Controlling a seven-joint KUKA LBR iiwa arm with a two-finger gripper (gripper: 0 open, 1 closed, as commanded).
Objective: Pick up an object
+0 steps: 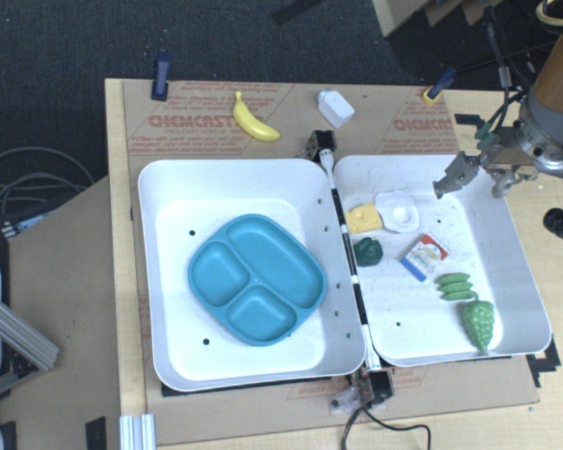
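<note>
In the right bin (521,279) I see the candidate objects: a yellow piece (363,218) and a dark green lump (367,250) by the divider, a white cup (397,211), a small red and blue packet (422,255), green pea pods (455,286) and a knobbly green vegetable (479,322). My gripper (476,178) hovers over that bin's upper right corner, fingers spread apart and gripping nothing. The left bin (159,251) holds a blue divided plate (254,277), and a banana (253,120) lies on the surface behind it.

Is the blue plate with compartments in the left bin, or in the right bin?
In the left bin. The blue plate lies flat on its floor, with nothing in its three compartments.
</note>
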